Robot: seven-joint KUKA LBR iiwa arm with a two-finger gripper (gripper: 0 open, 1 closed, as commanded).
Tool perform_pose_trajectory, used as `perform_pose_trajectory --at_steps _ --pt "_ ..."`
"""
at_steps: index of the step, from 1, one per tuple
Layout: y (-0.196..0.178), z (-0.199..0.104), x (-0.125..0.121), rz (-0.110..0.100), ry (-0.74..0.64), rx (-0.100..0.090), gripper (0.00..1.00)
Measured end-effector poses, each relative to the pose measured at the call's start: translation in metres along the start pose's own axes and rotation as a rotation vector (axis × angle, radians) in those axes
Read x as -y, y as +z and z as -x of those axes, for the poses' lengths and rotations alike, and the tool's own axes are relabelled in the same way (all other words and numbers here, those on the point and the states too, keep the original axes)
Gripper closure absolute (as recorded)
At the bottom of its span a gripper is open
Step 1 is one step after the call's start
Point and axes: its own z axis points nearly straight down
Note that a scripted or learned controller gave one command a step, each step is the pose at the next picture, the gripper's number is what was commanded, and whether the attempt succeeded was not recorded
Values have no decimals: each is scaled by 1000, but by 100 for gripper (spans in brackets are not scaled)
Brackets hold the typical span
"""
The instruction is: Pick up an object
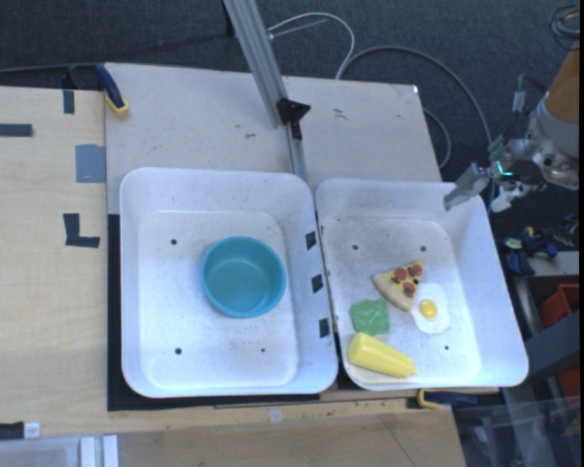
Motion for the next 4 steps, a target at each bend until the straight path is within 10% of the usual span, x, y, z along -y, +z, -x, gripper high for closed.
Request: perform_pose_trajectory --at_steps 3,4 --pt "167 -9 4 -5 0 -1 0" --pt "154 -9 2 -1 -1 -1 100"
